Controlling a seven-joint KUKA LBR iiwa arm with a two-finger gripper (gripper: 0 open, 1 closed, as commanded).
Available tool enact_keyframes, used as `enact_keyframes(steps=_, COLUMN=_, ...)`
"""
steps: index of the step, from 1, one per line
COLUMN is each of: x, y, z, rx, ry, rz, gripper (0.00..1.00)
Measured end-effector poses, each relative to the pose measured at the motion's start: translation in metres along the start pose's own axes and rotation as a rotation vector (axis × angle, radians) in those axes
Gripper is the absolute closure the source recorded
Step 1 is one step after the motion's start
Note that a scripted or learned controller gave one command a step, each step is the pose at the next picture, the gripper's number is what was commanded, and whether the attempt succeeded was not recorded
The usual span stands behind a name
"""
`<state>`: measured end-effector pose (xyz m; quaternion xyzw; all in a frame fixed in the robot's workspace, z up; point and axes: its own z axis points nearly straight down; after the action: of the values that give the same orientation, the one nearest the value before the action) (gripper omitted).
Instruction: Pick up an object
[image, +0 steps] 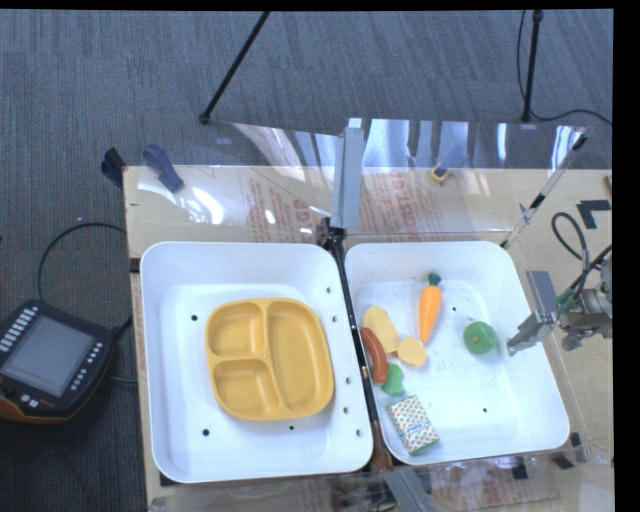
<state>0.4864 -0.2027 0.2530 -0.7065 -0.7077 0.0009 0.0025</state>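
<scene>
Grey metal at the right edge of the view is all that shows of the arm: the gripper (528, 335) reaches in low over the right rim of the right bin (520, 425), its slim grey parts slanting down and to the left towards the bin floor. Whether it is released or clenched cannot be told from here, and nothing is seen in its grasp.

Nearest to it, well inside the right bin, lies a small round green fruit (480, 337), a little to the gripper's left and apart from it. Further left, an orange carrot (429, 310) with a green top lies lengthwise, tip pointing towards the near side. Beside the carrot's tip sits a pale yellow slice (411, 351), and next to that a larger pale yellow piece (379, 323). A reddish-brown sausage (374, 354) lies along the bin's left wall, touching the yellow piece, with a small green vegetable (394, 378) just below it. Near the front of the bin rests a small patterned box (412, 424), lying tilted.

The left bin (170, 300) holds a yellow divided plate (268, 357) with three compartments, lying flat in the middle. Both bins sit side by side on the bench (240, 205).
</scene>
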Motion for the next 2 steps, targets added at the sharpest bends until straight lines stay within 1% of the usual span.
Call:
enact_keyframes(steps=1, x=0.055, y=0.047, z=0.086, rx=0.009, ry=0.004, rz=-0.069, gripper=0.0)
enact_keyframes(steps=2, x=0.052, y=0.126, z=0.168, rx=0.001, ry=0.0, rz=-0.192, gripper=0.0)
